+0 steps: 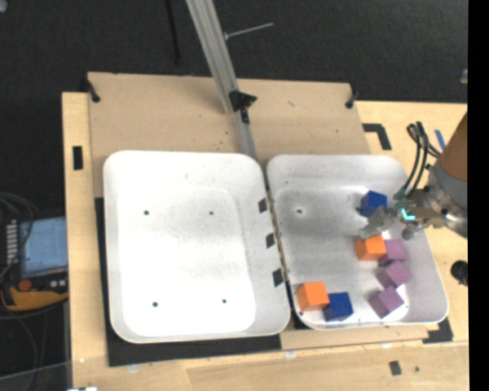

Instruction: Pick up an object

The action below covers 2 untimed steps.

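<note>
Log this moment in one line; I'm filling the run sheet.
gripper over right bin | nearest: orange block, blue block | grasp: unclear

A robotics lab: plywood bench (196, 116) with 2 white bins (183, 243), aluminium camera mast (212, 43), loose cables (8, 210).

Two shallow white bins sit side by side on the surface (326, 112). The left bin (122, 218) has only a few dark specks on its floor. The right bin (310, 177) holds the blocks, gathered toward its right and near sides. A blue block (374, 202) lies near the bin's right wall, and the gripper (395, 218) hangs just beside it, above an orange block (371, 248). Three purple blocks (392, 274) run down the right wall toward the near right corner. By the near wall, another orange block (313, 295) touches a second blue block (339, 305). The arm (452, 169) reaches in over the surface's right edge.
</note>
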Available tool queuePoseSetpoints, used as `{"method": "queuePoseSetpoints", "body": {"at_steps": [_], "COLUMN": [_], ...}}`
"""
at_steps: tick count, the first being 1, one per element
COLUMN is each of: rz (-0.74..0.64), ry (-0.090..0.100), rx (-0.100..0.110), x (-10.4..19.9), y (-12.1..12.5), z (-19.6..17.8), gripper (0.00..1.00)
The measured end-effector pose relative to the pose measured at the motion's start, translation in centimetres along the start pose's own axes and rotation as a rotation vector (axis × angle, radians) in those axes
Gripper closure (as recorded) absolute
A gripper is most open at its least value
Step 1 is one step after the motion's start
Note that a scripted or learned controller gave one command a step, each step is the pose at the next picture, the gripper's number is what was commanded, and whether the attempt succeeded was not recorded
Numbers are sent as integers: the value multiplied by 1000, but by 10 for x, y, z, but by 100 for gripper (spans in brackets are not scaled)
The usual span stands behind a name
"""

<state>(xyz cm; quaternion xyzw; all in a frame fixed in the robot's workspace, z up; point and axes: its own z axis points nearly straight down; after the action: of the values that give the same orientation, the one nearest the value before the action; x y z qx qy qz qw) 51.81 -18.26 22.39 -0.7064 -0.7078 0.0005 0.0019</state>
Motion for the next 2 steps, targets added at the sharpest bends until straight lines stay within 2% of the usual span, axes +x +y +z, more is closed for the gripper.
{"method": "queuePoseSetpoints", "body": {"at_steps": [1, 2], "rz": [1, 5], "ry": [-2, -2], "rx": [-5, 1], "x": [0, 6], "y": [1, 5], "z": [-2, 45], "gripper": [0, 0]}}
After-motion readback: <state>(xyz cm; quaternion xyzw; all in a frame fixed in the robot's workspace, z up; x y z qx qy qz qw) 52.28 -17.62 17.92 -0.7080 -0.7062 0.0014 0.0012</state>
